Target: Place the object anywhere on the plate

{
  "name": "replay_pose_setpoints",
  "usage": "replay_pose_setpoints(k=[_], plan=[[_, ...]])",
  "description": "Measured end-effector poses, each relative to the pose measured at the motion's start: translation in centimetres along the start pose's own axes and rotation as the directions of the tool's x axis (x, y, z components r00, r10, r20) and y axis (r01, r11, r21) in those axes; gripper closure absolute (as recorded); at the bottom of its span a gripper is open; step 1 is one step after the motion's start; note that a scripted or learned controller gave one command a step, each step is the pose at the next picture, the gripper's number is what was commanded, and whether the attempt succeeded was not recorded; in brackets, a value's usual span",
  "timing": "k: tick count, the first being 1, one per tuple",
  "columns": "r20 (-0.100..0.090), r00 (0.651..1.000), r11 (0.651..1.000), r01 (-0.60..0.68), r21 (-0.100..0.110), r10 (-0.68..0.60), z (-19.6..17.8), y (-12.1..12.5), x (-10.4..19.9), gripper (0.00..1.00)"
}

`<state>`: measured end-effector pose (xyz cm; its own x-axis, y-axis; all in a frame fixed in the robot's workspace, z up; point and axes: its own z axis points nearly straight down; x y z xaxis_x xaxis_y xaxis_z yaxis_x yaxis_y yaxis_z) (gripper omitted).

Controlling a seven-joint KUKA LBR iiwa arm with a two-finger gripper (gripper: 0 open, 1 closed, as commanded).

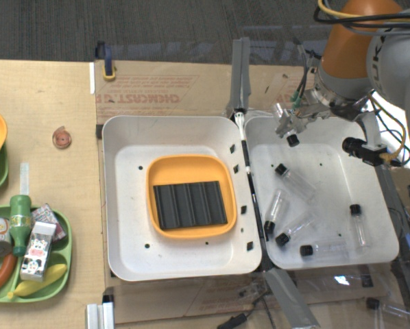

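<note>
An orange plate (190, 168) with a black ridged insert (190, 205) lies in the left white bin (123, 197). Several clear vials with black caps lie in the right bin (383, 242), among them one (292, 179) near the middle and one (273, 210) by the left wall. My gripper (286, 126) hangs over the far left corner of the right bin. A small black-capped vial (292, 140) sits right at its tip; whether it is gripped I cannot tell.
More vials lie along the right bin's near side (323, 250) and right side (359, 228). Left of the bins, the wooden bench holds a green tray (57, 269) of toy food and bottles, and a small pink object (62, 138).
</note>
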<state>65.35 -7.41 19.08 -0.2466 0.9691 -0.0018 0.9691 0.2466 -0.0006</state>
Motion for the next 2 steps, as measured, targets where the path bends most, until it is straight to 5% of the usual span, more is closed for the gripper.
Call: replay_pose_setpoints(k=[1,2], plan=[[0.001,0.985,0.985,0.174,-0.001,-0.174,-3.6,0.8,0.8,1.0],[0.001,0.901,0.901,0.434,-0.002,-0.434,-5.0,1.1,2.0,1.0]])
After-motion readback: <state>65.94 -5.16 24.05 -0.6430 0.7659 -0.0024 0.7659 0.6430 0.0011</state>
